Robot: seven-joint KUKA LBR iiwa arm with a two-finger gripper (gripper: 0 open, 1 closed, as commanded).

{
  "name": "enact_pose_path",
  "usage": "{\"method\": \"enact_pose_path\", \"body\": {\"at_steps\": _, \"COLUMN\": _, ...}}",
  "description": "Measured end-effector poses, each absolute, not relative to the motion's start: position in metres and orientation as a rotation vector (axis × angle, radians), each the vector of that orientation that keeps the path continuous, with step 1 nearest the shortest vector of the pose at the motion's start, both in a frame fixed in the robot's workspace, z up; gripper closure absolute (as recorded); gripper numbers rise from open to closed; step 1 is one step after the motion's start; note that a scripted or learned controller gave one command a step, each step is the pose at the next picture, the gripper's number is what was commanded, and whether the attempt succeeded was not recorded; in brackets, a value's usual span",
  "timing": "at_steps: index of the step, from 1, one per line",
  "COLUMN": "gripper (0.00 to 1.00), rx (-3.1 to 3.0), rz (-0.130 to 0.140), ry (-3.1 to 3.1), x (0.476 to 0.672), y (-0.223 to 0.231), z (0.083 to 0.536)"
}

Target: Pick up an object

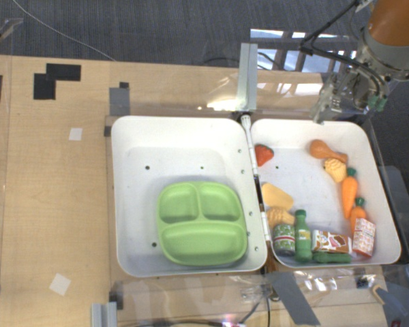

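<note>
The gripper [337, 97] is hanging over the far rim of the right bin [307, 182]; whether it is spread or pressed together, I cannot tell. An orange carrot [349, 193] with a green top is lying inside that bin along its right wall, nearer than the gripper.

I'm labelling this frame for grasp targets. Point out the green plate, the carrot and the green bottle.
green plate [202, 223], camera view, on the ridge between its compartments.
carrot [349, 195], camera view, middle of its orange body.
green bottle [303, 238], camera view, middle of its body.
</note>
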State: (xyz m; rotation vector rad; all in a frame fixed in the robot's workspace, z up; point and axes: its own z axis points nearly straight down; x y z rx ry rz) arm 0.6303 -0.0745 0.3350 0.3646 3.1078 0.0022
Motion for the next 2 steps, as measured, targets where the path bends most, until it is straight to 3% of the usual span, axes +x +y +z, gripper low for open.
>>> {"method": "enact_pose_path", "body": {"at_steps": 1, "gripper": 1.00, "rx": 0.340, "rz": 0.001, "ry": 3.110, "x": 0.662, "y": -0.080, "z": 0.347}}
{"method": "enact_pose_path", "body": {"at_steps": 2, "gripper": 1.00, "rx": 0.592, "rz": 0.003, "ry": 3.074, "x": 0.655, "y": -0.080, "z": 0.331}}
